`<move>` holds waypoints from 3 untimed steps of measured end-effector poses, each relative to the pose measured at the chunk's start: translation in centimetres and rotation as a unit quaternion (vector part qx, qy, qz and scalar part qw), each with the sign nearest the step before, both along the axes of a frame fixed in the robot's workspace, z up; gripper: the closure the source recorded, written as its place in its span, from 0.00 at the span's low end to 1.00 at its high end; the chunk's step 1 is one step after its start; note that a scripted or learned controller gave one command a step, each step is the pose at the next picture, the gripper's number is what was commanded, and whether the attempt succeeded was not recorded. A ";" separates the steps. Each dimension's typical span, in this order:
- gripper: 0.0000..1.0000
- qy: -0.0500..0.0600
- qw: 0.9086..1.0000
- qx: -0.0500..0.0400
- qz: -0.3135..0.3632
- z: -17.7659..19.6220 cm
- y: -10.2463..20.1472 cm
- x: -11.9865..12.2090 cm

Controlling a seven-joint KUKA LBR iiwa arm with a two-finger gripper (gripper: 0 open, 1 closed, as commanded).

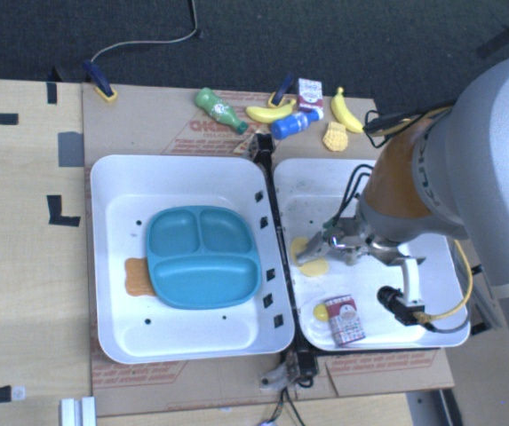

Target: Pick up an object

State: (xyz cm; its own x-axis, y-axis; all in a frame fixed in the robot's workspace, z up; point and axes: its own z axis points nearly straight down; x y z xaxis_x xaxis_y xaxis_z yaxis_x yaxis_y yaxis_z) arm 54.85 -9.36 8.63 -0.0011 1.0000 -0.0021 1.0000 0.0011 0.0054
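The arm (414,185) reaches in from the right, grey w/ an orange band, and bends down into the right bin (441,344). The gripper (318,248) sits low at the bin's left side, just by the divider between the two bins. Its fingers (313,252) lie against a yellow object (311,257), prob. a small toy fruit, but whether they're clenched on it or released I can't tell; the wrist hides too much.

Near edge of the same bin: a small red and white carton (343,319), lying flat, apart from the gripper. A black fitting w/ a yellow cable (454,304) hangs off the arm's near side, over the bin's right part.

The left bin (112,238) holds a blue divided plate (204,256), three compartments, approx. central. An orange flat piece (136,276) pokes out from under the plate's left edge, touching it.

On the worktop (23,238) beyond the far rims of the bins, a loose row: green bottle (219,111) on its side, a banana (269,112), a blue bottle (291,125) just beside it, a small red/white box (310,92) further back, a second banana (345,113) and a yellow corn-like piece (335,136) to its near side. All sit on brown cardboard (183,131).
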 end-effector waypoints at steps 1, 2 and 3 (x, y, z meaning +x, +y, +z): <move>0.00 0.001 1.000 0.000 0.000 20.3 -3.6 9.6; 0.00 0.006 1.000 0.000 -0.001 7.6 -11.1 11.8; 0.00 0.004 1.000 0.001 0.000 0.5 -5.9 9.6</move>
